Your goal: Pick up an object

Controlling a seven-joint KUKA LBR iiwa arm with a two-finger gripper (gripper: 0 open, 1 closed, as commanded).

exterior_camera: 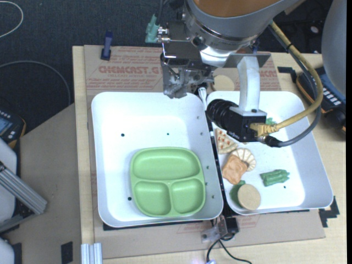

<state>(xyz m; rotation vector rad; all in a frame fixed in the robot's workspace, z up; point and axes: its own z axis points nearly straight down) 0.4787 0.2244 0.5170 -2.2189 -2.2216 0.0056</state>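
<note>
Objects to pick lie in the right bin [308, 147]: waffle piece [224, 141], orange piece [234, 169], green piece [274, 177], round disc [247, 197]. Your gripper [179, 87] hangs by the bins' far rim, well apart from them; you cannot tell its jaw state. Descending there risks striking the rim.

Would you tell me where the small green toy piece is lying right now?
The small green toy piece lies in the right bin, toward its lower right, just right of the orange toy food.
</note>
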